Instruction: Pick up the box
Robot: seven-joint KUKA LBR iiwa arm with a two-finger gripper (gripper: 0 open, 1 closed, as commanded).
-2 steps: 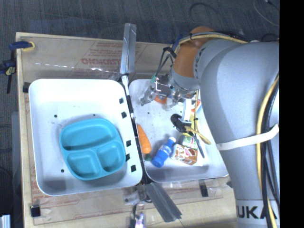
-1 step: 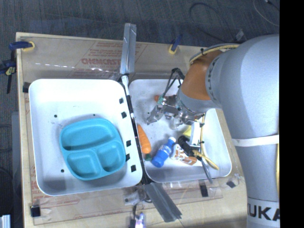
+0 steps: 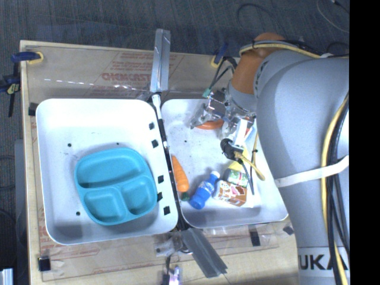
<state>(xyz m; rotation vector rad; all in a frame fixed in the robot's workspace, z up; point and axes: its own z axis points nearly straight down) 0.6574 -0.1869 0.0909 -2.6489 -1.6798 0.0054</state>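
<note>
Tool (image 3: pixel 209 113) is hovering low over the far end of the right bin (image 3: pixel 270 214), above something orange; whether it is clenched or released I cannot tell. It is gripping nothing visible, so the approach step is seemingly underway. The box (image 3: pixel 231 192) is lying near the bin's near edge, well apart from the tool, just beside a blue bottle (image 3: pixel 202 192) and a carrot (image 3: pixel 180 175). Next, the tool needs bringing over the box.

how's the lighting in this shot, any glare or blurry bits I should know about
Camera view: lighting is even and soft, and the blue tray casts a faint shadow in the left bin. Mild glare streaks the clear sheet over the bench behind the bins. The gripper and the box in the right bin look slightly soft, so small detail is hard to read.
</note>
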